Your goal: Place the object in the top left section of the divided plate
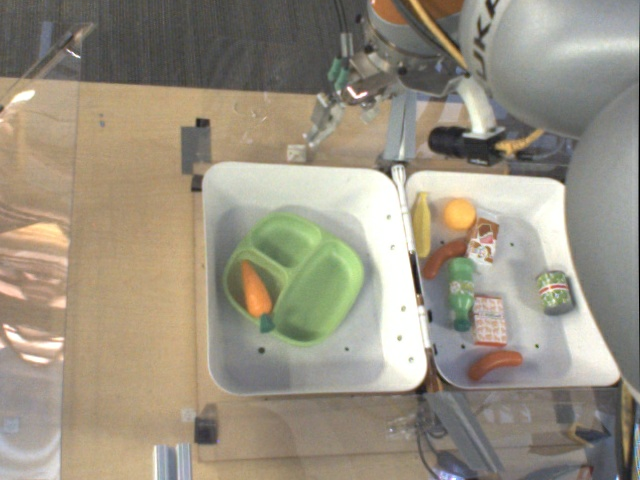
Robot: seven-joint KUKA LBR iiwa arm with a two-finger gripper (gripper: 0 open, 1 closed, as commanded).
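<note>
- The gripper (322, 128) hangs over the bare tabletop (120, 268) just beyond the far edge of the left bin (225, 368), near that bin's far right corner. It sits under the grey arm (540, 38), which comes in from the right.
- Fingers: too small and blurred to say whether they are open or closed. No object can be made out between them, so I would not count anything as held.
- The green divided plate (325, 288) lies in the middle of the left bin, turned at an angle to the bin's walls.
- A carrot (256, 290) already rests in the plate's compartment toward the bin's left wall. Its long axis runs roughly from the bin's far wall to its near wall, leaning slightly, with the green stub at the nearer end.
- Whether that is the top left section depends on how the turned plate is read. I judge it probably is.
- The relation that matters: the plate lies toward the near edge and somewhat to the left of the gripper.
- The right bin (590, 363) holds the spare items: a banana (422, 223), an orange (459, 214), two sausages (494, 364), a green bottle (461, 293), a small can (553, 292) and small cartons (489, 320). All lie to the gripper's right and nearer the front edge.
</note>
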